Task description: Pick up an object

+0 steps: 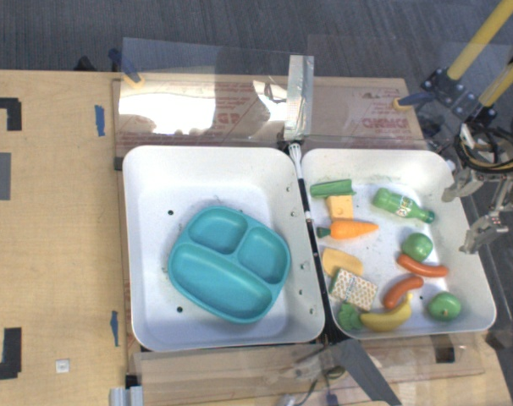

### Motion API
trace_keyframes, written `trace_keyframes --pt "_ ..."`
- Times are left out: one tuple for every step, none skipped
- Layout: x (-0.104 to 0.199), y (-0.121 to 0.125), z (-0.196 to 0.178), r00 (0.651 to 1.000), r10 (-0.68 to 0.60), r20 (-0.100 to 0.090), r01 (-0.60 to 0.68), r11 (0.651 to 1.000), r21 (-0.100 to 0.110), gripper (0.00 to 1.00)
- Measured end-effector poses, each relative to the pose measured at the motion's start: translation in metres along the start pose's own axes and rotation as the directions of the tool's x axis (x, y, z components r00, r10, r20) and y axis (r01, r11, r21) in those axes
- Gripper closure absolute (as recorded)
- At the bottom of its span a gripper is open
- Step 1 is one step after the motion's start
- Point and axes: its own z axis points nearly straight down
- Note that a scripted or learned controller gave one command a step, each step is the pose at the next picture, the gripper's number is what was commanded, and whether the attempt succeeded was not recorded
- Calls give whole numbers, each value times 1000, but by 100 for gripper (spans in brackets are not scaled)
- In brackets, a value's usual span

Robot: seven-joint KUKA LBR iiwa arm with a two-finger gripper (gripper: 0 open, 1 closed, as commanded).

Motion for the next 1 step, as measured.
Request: trace_keyframes --pt "16 6 185 997 -73 4 73 997 2 0"
